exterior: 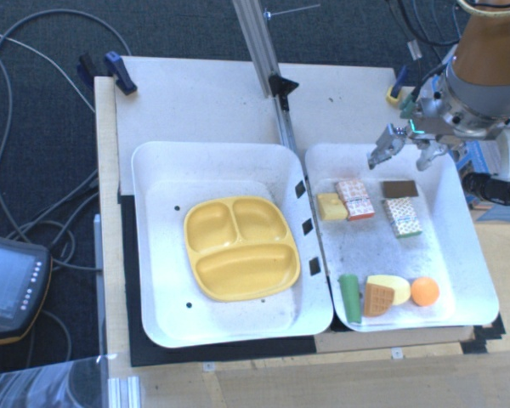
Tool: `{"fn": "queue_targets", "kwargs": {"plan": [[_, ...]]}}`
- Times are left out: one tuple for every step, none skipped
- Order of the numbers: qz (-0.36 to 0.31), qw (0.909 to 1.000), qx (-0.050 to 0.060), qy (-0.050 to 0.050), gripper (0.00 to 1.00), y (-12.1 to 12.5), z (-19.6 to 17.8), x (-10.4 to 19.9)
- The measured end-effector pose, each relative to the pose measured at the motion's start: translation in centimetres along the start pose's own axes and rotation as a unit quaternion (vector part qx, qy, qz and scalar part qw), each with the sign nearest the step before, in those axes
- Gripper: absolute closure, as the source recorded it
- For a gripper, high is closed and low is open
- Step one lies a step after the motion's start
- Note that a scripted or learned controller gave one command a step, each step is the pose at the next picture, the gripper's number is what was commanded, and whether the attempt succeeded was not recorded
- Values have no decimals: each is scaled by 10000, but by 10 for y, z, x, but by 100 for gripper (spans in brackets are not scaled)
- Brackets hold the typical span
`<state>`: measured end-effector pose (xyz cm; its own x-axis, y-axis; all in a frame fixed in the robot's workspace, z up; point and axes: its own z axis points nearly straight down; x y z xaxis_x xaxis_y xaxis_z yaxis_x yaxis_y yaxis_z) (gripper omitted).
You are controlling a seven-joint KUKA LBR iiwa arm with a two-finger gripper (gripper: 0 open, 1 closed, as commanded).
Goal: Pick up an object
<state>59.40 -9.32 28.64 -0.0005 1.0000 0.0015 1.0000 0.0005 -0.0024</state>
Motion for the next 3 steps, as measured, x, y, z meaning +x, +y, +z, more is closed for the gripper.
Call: {"fn": "queue_targets", "kwargs": {"plan": [[0, 10000, 31, 0, 0, -3, 63, 3], [1, 10000, 25, 0, 0, -6, 106, 6], [3, 10000, 35, 4, 0, -9, 169, 9]]}}
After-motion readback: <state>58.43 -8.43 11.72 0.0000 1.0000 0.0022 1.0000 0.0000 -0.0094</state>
